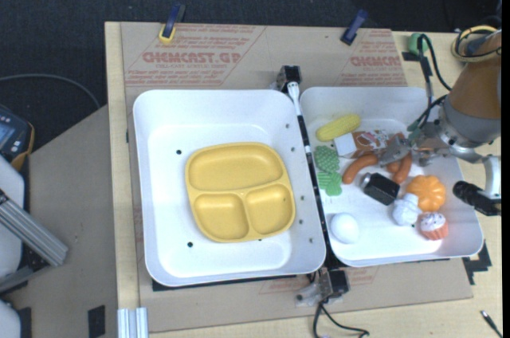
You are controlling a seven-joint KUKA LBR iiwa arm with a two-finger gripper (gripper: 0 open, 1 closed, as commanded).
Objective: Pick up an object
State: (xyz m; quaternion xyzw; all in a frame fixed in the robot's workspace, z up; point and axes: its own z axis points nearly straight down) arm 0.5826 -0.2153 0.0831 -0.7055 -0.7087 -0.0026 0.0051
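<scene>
Reaching: the arm comes in from the right and its gripper sits low in the right bin, among the toys.
Fingers: cannot tell whether they are apart or together; the tips are dark and blend into the clutter beneath.
Hold: nothing shows between the fingers, so no grasp can be claimed.
Likely target: the hot dog or the second sausage, both right at the gripper tip; this is a judgement from closeness alone.
Other toys in right bin: corn toward the far wall, green piece beside the dividing wall, black block just below the sausages, pumpkin, white figure, cupcake, white ball near the front.
Printed card: flat on the floor under the gripper's near side.
Left bin: holds a yellow tray with three compartments, well apart from the gripper.
Risk, crowding: the sausages, black block and pumpkin lie close together, so a closing finger may land on a neighbour and push the target aside rather than pinch it.
Risk, shape: the sausages are round and smooth-looking; a pinch off their middle may squirt them out.
Risk, card: a finger could catch the flat card and drag it, shifting what lies on it.
Risk, double grab: two touching toys may lift together and one drop.
</scene>
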